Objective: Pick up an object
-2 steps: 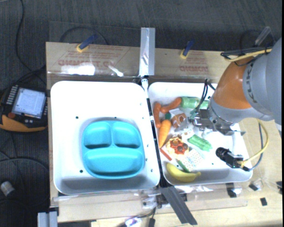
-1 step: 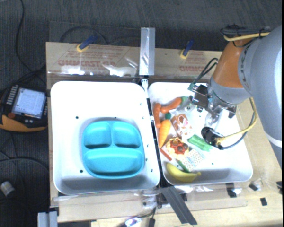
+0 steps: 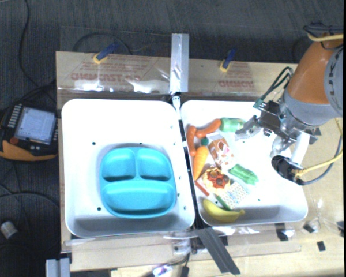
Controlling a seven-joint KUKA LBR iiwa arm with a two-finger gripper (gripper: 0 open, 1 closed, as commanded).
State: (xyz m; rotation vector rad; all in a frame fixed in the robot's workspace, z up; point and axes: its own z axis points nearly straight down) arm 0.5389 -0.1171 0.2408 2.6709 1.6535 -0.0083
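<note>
A blue divided tray (image 3: pixel 139 180) sits in the left white bin (image 3: pixel 81 154). A handheld screen device (image 3: pixel 29 131) lies on the dark floor (image 3: pixel 23 45), left of the worktop (image 3: pixel 265 74).

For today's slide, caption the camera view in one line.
The arm's hand hovers over the right bin of toy food; a blue divided plate sits in the left bin.

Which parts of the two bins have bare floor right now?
Left bin: bare strip around the blue tray, widest along the top. Right bin: bare right half, under the gripper. Crowded: the food pile against the divider.
</note>
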